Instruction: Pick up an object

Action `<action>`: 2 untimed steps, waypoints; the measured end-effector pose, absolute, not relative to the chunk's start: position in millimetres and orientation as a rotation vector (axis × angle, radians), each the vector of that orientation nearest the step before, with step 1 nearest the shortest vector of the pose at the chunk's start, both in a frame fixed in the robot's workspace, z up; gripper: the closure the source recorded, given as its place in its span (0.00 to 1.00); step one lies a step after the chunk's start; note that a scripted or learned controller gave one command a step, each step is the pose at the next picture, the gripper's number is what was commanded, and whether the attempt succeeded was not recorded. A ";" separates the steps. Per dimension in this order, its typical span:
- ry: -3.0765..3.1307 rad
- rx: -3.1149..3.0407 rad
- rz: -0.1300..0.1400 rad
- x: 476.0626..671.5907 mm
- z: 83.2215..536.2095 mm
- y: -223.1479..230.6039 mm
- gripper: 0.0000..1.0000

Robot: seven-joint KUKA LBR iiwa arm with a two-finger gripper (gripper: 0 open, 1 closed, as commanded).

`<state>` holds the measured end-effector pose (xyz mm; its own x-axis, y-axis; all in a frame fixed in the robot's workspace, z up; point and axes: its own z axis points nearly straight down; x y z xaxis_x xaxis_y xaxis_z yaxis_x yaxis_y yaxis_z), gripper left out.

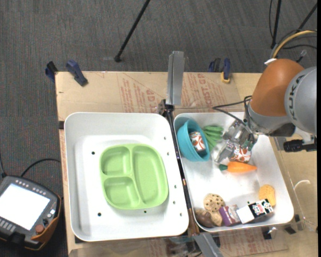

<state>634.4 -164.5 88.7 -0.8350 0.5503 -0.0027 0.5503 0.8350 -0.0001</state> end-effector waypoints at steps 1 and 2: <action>3.057 0.721 0.000 584.4 88.1 -207.8 0.00; 3.054 0.732 0.001 562.6 88.1 -200.7 0.00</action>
